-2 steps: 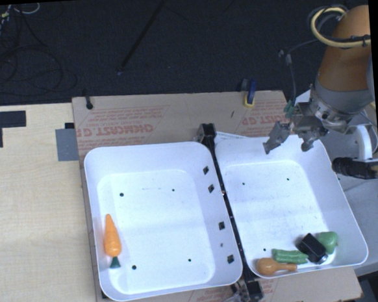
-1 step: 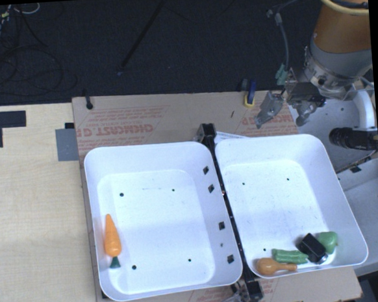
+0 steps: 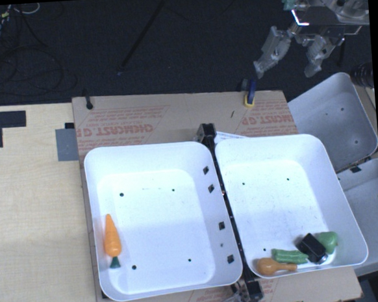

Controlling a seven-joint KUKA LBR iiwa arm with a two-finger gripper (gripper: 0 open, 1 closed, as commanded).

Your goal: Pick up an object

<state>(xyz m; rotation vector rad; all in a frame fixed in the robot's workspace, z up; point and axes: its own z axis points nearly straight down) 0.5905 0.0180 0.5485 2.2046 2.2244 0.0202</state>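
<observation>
step advice: we should lower straight over one lone object, fingers astride it.
left bin (image 3: 144,158): we see an orange carrot (image 3: 111,236), far down-left of the gripper (image 3: 294,57).
right bin (image 3: 338,187): green, black and orange pieces, huddled below the gripper.
gripper: spread apart, holding nothing.

Gripper (image 3: 291,55) raised, fingers apart; carrot (image 3: 111,238) in left bin (image 3: 144,158).

Robot lab, paired white bins (image 3: 267,149), cables (image 3: 9,24)
</observation>
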